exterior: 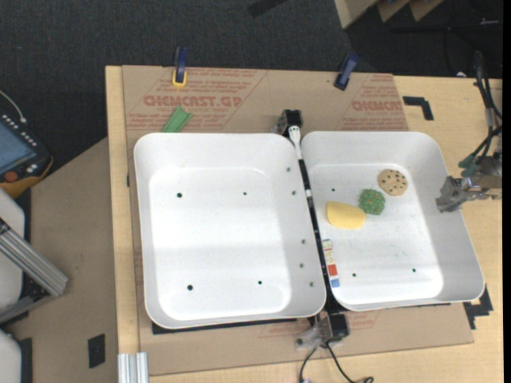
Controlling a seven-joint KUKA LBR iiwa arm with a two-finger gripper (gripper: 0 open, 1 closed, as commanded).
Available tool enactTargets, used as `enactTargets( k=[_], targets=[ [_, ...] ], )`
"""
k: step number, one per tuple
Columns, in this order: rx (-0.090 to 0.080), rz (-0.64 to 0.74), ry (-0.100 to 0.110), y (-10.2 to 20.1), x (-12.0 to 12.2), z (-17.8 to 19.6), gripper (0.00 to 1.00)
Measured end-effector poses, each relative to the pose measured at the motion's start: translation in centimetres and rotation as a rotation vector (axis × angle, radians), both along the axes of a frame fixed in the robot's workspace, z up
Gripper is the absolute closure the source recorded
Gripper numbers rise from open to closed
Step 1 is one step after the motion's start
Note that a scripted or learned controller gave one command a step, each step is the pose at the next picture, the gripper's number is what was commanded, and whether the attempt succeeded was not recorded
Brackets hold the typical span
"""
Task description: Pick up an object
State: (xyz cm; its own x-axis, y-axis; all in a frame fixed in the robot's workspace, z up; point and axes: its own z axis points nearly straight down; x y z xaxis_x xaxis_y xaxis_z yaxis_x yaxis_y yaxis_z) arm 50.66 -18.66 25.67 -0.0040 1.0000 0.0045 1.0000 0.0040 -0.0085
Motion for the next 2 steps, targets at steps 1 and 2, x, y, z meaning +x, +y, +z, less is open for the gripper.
enactTargets(
  k=[1,2],
  targets=[
    [-0.005,-0.008,-0.006,-4.0,-2.9,0.4,1.0],
    [-0.003,0.007,-0.016,5.2,-2.5,6.2,1.0]
  ],
)
